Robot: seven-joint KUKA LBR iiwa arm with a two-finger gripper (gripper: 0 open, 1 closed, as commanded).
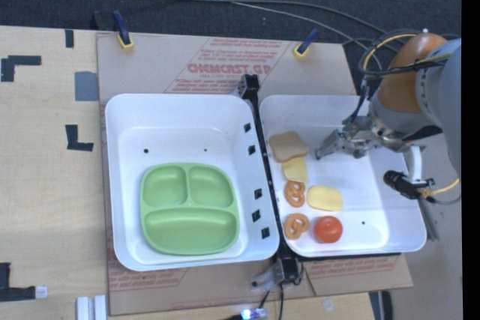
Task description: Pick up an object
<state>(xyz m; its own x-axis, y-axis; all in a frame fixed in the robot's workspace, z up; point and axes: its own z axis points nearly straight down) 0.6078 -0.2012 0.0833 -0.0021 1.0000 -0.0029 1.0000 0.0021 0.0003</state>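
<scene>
Tomato (327,229): we are seeing it lying nearest the camera, well below and a little left of the claw (321,154).
Pretzels: one pretzel (295,225) is sitting just left of the tomato, another pretzel (294,194) above it, both below-left of the claw.
Yellow pieces: a cheese-like slice (324,198) and a paler piece (295,170) are lying below the claw.
Bread slice (288,145): it is resting just left of the fingertips, the closest candidate.
Claw: we are judging it released, fingers spread, gripping nothing.
Right bin (375,236): it is holding all these foods.
Green tray (189,207): it is sitting far left in the other bin.
Risk: we are expecting flat bread to slip, or crowded neighbours to get nudged.
</scene>
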